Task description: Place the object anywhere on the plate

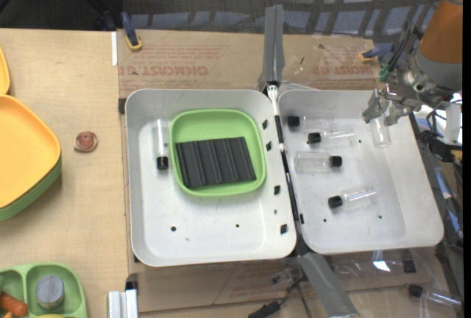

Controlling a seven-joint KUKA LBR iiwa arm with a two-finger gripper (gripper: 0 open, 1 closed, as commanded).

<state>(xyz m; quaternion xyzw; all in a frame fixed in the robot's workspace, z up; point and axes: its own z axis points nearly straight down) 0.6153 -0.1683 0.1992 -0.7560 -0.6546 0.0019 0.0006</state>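
Observation:
A green plate (218,122) sits in the left bin (147,221) with a black ribbed mat (214,161) lying on it. My gripper (385,112) hovers over the far right corner of the right bin (397,228). It is shut on a clear vial (380,132) that hangs upright below its fingers. Three more clear vials with black caps lie on the right bin's floor: one (329,136) near the back, one (318,161) in the middle, one (352,197) toward the front. A loose black cap (293,120) rests near the divider.
Another capped vial (160,145) lies in the left bin just left of the plate. A grey post (273,44) stands behind the divider. On the bench to the left are yellow plates (22,154), a small red knob (86,140) and a green tray (37,294).

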